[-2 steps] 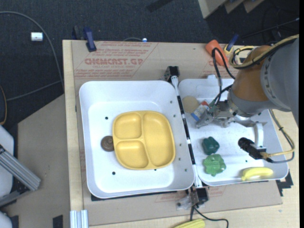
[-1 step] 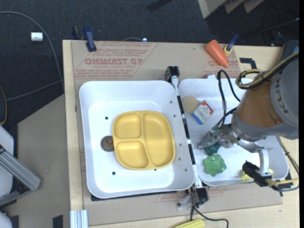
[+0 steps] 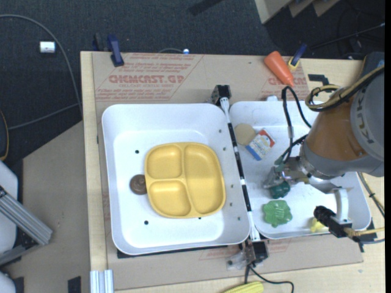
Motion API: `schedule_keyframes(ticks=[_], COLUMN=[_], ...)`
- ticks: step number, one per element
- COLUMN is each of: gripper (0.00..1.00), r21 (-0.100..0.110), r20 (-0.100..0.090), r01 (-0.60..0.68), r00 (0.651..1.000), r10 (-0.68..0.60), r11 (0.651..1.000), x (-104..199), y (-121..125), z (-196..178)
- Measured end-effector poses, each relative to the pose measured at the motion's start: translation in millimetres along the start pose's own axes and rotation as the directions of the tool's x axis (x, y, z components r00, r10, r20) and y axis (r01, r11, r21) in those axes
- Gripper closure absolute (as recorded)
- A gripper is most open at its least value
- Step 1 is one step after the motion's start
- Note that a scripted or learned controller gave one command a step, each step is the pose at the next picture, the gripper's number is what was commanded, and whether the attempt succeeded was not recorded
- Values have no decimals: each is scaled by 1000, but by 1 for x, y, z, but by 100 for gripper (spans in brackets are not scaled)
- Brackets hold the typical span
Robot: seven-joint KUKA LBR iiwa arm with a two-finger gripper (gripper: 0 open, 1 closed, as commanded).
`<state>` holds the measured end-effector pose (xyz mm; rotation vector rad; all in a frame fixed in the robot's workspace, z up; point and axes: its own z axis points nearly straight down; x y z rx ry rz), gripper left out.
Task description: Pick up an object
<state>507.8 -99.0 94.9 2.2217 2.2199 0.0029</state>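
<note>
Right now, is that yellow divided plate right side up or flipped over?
Right side up: the yellow plate shows three hollow compartments facing upward in the left bin.

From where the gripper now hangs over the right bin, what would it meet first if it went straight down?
Probably the dark teal object just under the gripper; whether they already touch is unclear from this slanted view.

Bright, even light is falling from overhead, washing the two white bins [image 3: 177,224] nearly featureless. The yellow divided plate [image 3: 184,180] is casting only a thin, soft shadow. The dark floor [image 3: 43,90] is swallowing detail. Everything is looking slightly soft and grainy, and the arm [image 3: 342,133] is perhaps blurring a little.
</note>
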Motion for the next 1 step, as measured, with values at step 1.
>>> schedule_keyframes(ticks=[1], gripper=[100], r21=[1], r20=[0], r01=[2], r00=[1000], r10=[-2], r11=[1000], x=[66], y=[39], z=[-90])
